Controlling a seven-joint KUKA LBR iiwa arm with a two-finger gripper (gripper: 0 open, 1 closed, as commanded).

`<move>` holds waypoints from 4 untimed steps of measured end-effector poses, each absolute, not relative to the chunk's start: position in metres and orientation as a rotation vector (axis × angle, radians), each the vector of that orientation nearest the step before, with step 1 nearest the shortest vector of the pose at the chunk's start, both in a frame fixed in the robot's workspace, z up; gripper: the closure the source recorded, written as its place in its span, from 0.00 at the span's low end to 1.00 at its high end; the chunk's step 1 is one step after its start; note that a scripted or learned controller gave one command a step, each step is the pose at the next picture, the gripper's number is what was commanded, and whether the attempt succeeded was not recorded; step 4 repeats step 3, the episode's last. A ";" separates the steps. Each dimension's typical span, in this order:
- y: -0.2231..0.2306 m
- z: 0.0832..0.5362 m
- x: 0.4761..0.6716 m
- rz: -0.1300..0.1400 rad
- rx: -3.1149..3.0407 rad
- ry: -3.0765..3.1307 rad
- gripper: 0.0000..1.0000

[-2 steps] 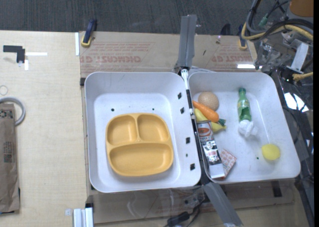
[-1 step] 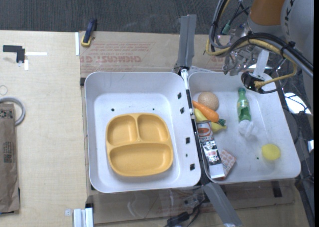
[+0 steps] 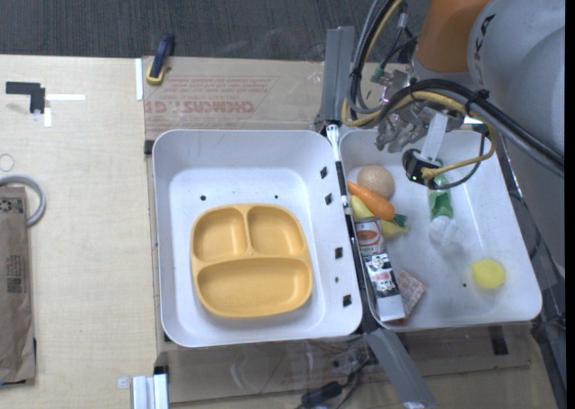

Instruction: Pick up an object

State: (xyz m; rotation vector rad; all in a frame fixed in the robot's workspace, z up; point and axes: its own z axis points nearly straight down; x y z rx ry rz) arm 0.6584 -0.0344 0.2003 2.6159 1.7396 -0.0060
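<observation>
My gripper (image 3: 415,139) hangs over the back of the right bin (image 3: 517,299), wrapped in yellow and black cables. Just below and left of it lie a beige egg-shaped object (image 3: 377,181) and an orange carrot (image 3: 371,200) on top of a yellow piece (image 3: 364,211). A green-capped clear bottle (image 3: 441,208) lies right under the gripper. A yellow lemon-like ball (image 3: 488,273) rests near the bin's front right. Along the left wall lies a white and red tube (image 3: 377,268), with a brown packet (image 3: 411,288) beside it. Nothing shows between the gripper's parts.
The left bin (image 3: 171,218) holds a yellow divided plate (image 3: 252,260). A grey divider (image 3: 340,142) separates the bins. Behind them lies cardboard (image 3: 234,97) with a blue and yellow tool (image 3: 161,58). A brown bag (image 3: 15,281) sits at the far left on the bench.
</observation>
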 end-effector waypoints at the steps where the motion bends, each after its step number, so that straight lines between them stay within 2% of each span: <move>1: -0.053 0.437 0.640 -0.005 2.474 1.935 1.00; 2: -0.027 0.316 0.659 -0.007 2.375 2.058 1.00; 3: -0.027 0.317 0.659 -0.005 2.375 2.057 0.00; 4: -0.027 0.317 0.659 -0.005 2.375 2.057 0.00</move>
